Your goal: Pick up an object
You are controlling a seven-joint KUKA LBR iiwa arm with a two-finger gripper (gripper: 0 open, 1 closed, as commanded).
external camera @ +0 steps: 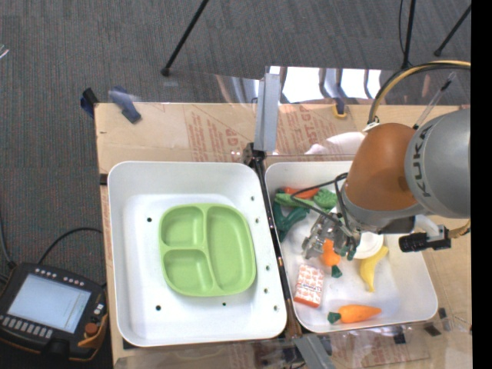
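Orange toy (330, 254) at gripper (329, 244), right bin (419, 294), grey carpet (77, 44)

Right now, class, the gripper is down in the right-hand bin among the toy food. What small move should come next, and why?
Probably a short, straight lift. The gripper is low in the right bin, directly over a small orange piece that shows at its tip. The banana and red-and-white box lie close by, so sideways motion could knock them. Whether it is gripped is unclear; lifting would show.

Grey carpet floor (92, 37) under a plywood bench (177, 129); dark tripod legs (188, 29) stand behind; a teach pendant (46, 310) lies lower left.
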